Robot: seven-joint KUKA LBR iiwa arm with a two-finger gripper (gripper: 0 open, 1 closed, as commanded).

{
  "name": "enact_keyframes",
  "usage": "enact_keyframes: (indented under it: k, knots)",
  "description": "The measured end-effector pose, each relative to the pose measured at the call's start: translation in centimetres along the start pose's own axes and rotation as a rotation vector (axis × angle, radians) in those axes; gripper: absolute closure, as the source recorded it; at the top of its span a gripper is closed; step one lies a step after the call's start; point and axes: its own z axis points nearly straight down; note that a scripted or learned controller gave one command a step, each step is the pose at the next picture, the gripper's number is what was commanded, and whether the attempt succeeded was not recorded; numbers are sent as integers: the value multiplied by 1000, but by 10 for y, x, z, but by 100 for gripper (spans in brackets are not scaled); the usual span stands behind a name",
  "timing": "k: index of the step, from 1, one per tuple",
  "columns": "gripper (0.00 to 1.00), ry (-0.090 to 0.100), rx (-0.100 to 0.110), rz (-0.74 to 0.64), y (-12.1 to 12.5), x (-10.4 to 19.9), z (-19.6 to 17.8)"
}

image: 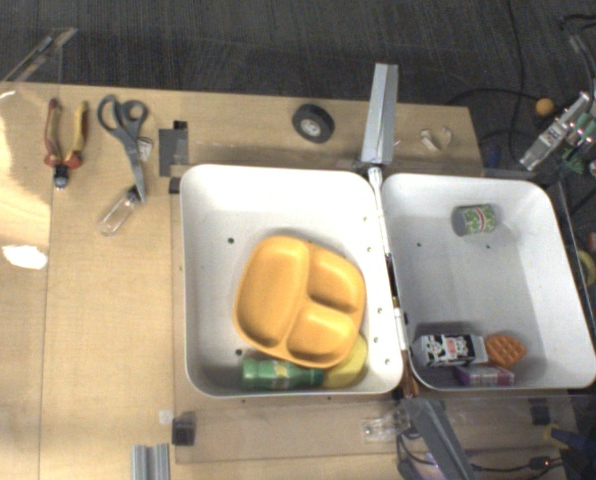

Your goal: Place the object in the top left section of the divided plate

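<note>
A yellow divided plate lies tilted in the left bin, its three sections facing up. A green bottle and a yellow-green fruit lie partly under its near edge. In the right bin are a small green can at the back, and a black-and-white box, an orange waffle-like piece and a purple item at the front. My gripper is at the upper right, beyond the right bin's far corner and away from all the objects.
A metal post stands behind the seam between the bins. Scissors, pliers and a tape roll lie on the bench behind and to the left.
</note>
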Motion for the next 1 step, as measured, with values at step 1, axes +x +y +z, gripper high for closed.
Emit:
enact_keyframes:
  k: [1]
  knots:
    - [100,0,0,70,-1,0,30]
